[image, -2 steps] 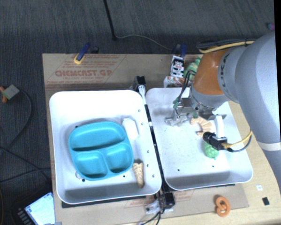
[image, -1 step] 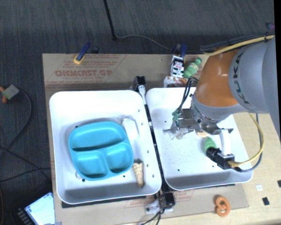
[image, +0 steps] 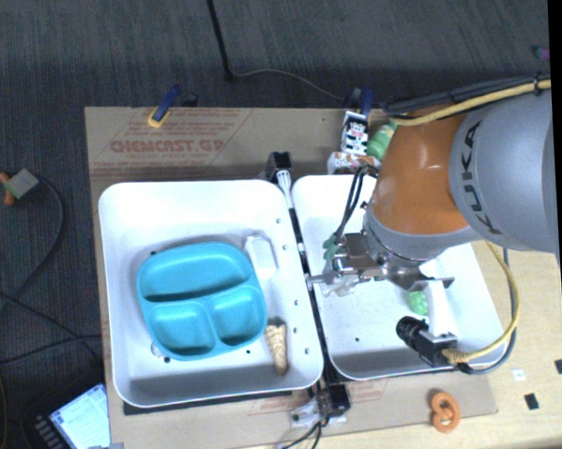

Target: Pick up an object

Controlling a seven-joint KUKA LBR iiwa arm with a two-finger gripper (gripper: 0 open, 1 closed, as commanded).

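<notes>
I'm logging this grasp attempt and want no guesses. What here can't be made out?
- Gripper: the arm's wrist covers it from above, so its finger state is unreadable.
- Green object in the right bin: mostly hidden under the arm; identity unclear.
- Clear item beside the blue tray: too faint against the left bin.

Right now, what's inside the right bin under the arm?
In the right bin, a small green object peeks out beside the arm. The arm covers most of the bin floor, so anything else there is hidden.
</notes>
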